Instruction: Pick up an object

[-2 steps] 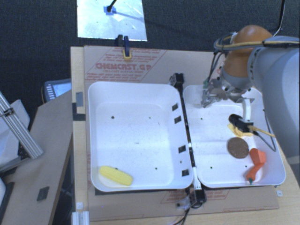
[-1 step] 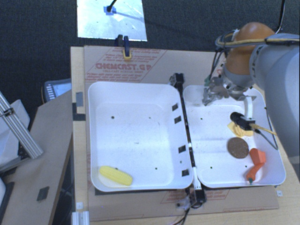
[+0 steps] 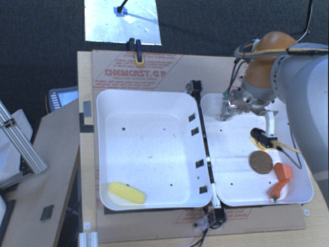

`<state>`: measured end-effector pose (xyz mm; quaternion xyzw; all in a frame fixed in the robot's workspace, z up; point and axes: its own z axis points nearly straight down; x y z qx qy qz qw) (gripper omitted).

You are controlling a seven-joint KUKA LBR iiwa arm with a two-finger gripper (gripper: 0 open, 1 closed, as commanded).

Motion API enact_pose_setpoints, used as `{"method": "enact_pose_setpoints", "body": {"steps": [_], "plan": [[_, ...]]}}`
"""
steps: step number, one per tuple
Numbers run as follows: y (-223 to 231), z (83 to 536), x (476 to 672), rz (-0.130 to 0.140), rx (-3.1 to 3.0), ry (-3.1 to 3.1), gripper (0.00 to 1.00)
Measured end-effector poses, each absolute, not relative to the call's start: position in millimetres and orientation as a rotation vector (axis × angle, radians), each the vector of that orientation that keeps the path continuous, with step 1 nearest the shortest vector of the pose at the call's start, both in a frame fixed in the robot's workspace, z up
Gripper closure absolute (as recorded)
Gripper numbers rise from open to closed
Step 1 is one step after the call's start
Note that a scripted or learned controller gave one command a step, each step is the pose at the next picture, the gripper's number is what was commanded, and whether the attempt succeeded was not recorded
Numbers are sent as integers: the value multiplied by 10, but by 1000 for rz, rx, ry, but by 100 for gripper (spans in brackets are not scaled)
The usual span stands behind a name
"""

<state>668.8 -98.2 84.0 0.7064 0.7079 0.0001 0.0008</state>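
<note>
Pincer (image 3: 230, 108) is down at the far left corner of the right bin (image 3: 234, 158), close to the rim and not far from the divider between the two bins. Honestly can't tell if it's released or clenched from this angle (the grey arm (image 3: 303, 86) with its orange band bulks over that side).

Stuff that could be grabbed: a brown disc (image 3: 261, 162) lies flat in the right bin toward the near right side. An orange carrot (image 3: 279, 181) sits just beside it, closer to the near right corner, tilted with its thin end pointing at the near rim. Both are well apart from the pincer. Over in the left bin (image 3: 149, 99) a yellow corn cob (image 3: 126, 192) lies on its side in the near left corner, far from everything else.

Both bins sit on a cardboard sheet (image 3: 169, 66) with red lettering, which lies on the table (image 3: 85, 163). A yellow and black clamp (image 3: 138, 53) grips the cardboard's far edge.
</note>
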Motion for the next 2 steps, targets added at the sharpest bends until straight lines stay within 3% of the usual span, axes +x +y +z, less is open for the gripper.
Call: {"method": "enact_pose_setpoints", "body": {"steps": [2], "plan": [[-982,1081,6714,9,2211,2221,100]]}}
